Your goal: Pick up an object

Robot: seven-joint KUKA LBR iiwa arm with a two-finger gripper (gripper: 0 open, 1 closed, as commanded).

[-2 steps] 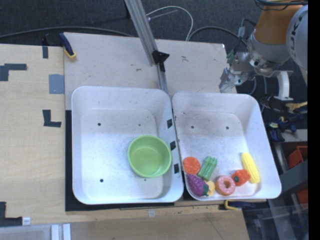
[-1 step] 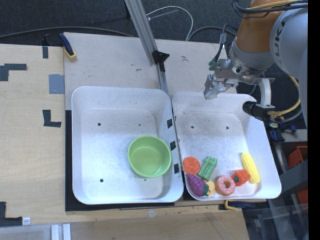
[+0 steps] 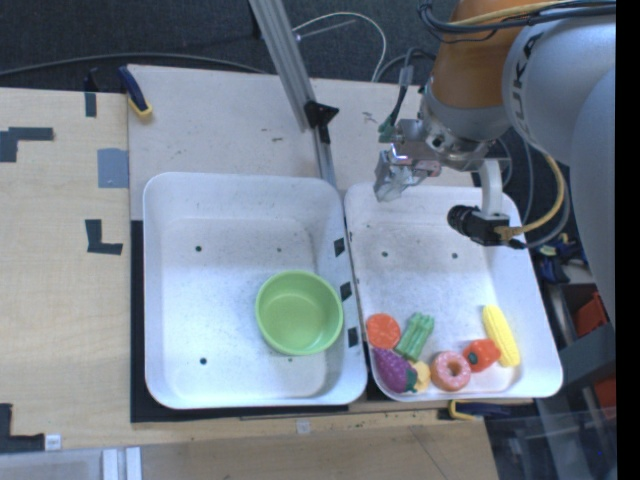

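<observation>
We see a green bowl (image 3: 298, 313) in the left bin (image 3: 180, 208). Toy foods, among them a yellow corn cob (image 3: 501, 334), cluster at the right bin's (image 3: 440, 238) near edge. Our gripper (image 3: 391, 186) hovers above that bin's far left corner; we cannot tell its fingers' state.

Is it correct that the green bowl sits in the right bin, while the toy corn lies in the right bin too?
Not quite. The camera view shows the green bowl in the left bin, not the right bin. The toy corn does lie in the right bin.
</observation>
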